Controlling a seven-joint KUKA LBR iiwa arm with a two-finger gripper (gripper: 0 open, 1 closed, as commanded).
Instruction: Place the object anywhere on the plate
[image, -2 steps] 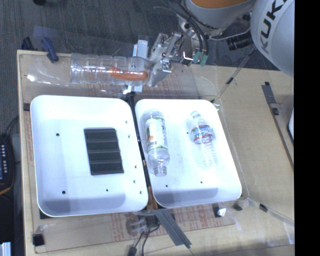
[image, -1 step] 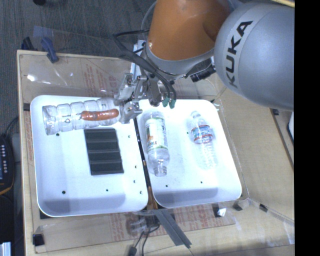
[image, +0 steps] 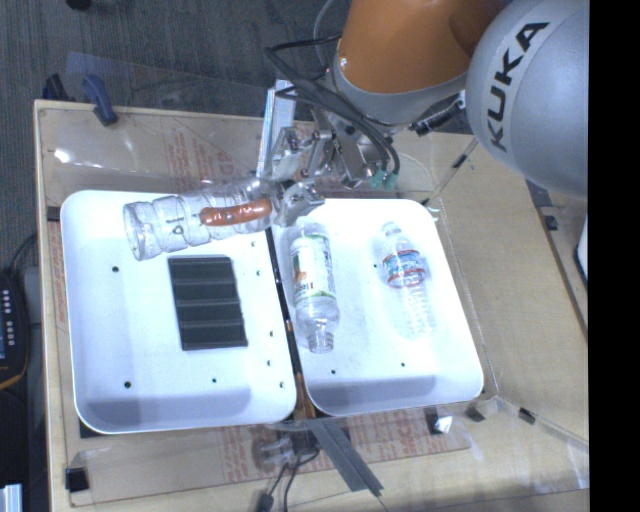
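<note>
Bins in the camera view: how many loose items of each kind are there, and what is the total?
Clear plastic bottles: 3, one with an orange-brown label over the left white bin, one with a green-and-white label and one with a blue-and-red label lying in the right white bin.
Flat black ribbed plates: 1, in the left bin.
Total: 4.

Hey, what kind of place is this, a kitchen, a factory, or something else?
Most likely a robotics lab test bench, not a kitchen: a grey and orange KUKA arm reaches over two shallow white plastic bins holding clear plastic bottles, on a taped wooden bench.
</note>
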